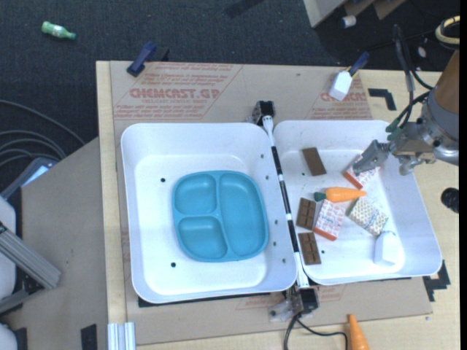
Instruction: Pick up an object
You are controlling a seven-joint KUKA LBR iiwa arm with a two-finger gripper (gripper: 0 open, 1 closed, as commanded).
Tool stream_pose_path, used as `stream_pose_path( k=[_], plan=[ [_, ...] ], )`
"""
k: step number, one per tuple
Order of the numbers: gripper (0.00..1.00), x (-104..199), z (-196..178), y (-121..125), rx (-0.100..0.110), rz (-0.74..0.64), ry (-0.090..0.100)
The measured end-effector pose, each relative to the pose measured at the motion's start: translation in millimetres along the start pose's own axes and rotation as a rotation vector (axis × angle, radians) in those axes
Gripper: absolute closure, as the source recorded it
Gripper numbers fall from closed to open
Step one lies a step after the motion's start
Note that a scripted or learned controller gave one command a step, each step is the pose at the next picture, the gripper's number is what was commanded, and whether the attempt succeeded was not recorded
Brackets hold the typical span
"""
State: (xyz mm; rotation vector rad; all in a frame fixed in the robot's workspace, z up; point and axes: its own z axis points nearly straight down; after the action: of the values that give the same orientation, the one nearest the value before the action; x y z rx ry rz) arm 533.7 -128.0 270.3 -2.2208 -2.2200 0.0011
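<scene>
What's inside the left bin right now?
The left bin holds just a blue divided plate, its three compartments bare. Whatever lies beneath the plate is covered.

Showing white on both bins (139, 217), light blue on the divided plate (219, 215). Showing orange with a green tip on the toy carrot (341, 194), dark brown on three chocolate bars (314, 161), red and white print on a small packet (329, 219), a pale checkered pattern on another packet (367, 216). Carrying red lettering across the tan desk (182, 86). Lying dark over the floor (109, 13).
</scene>
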Motion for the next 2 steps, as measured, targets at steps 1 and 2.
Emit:
stream_pose_path(
  k=[1,2],
  plan=[
    [0.00,26.6,171.0,37.1,-0.015,0.000,-0.004],
    [0.00,25.0,178.5,26.0,-0.022,0.002,-0.010]
  ],
)
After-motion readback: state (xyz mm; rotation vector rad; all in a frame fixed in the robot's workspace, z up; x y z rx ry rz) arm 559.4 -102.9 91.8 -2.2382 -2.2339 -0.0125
